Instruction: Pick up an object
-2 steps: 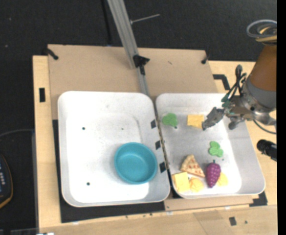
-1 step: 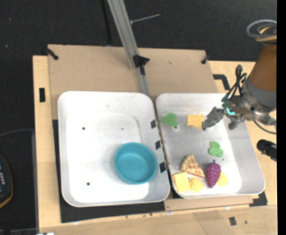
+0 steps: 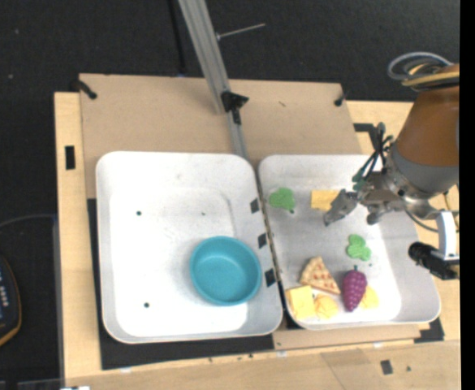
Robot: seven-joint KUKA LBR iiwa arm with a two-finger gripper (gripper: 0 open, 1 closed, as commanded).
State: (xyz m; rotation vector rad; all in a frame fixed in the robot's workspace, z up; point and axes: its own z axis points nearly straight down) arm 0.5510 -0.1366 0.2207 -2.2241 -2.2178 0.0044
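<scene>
Two bins: the left bin (image 3: 140,185) holds a blue bowl (image 3: 224,270) at its 5 o'clock, the right bin (image 3: 302,173) has a green leaf piece (image 3: 282,199) at 10, a yellow cheese block (image 3: 325,199) at 12, a waffle wedge (image 3: 320,275) and purple grapes (image 3: 353,288) at 6. The gripper (image 3: 356,207) hangs at 1 o'clock with fingers spread, grasping nothing. Nearest target looks like the cheese block just at its 9; I'd centre over it, descend straight, close across the narrow side.

A yellow cheese block (image 3: 325,199) lies flat just beside the gripper (image 3: 356,210), on its left; a green piece (image 3: 358,248) lies below it.
</scene>
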